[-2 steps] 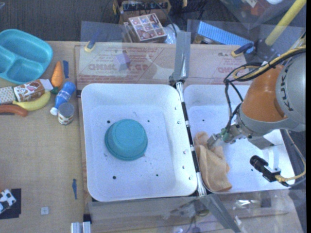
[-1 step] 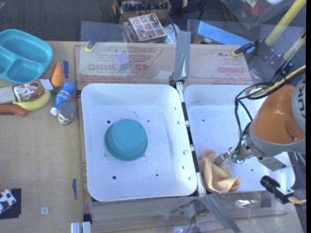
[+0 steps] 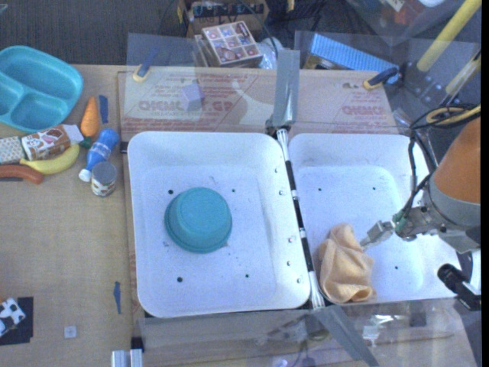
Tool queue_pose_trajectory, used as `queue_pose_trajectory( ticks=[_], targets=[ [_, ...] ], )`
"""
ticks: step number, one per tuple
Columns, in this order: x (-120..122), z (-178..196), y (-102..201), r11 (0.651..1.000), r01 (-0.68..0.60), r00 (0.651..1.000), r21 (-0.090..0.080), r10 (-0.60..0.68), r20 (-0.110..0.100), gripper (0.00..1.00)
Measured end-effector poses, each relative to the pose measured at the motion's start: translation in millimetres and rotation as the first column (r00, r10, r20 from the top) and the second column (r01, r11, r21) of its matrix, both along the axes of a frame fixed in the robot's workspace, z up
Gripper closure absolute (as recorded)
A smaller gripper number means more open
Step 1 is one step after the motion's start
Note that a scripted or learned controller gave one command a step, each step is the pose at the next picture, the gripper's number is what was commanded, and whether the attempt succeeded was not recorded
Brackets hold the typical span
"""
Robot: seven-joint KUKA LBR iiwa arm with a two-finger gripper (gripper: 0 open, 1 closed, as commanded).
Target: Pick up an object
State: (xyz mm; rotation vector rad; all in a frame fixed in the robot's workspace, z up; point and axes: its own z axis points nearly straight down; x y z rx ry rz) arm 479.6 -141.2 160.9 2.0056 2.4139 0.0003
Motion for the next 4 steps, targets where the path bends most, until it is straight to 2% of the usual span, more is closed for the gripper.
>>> queue_pose_trajectory(
  ticks=[1, 2, 3, 4],
  targets=[
    [74.0, -71.5, 34.7, 0.994, -0.110, 0.994, -0.003, 0.110, 0.009, 0.00],
    [2.6, -71.8, 42.0, 0.997, -0.077, 0.997, 0.002, 0.077, 0.007, 0.00],
    [4.5, -60.8, 40.1, 0.997, -0.073, 0.997, -0.001, 0.073, 0.014, 1.00],
    [4.5, -60.7, 40.0, 0.997, -0.072, 0.997, -0.001, 0.072, 0.015, 0.00]
  ],
)
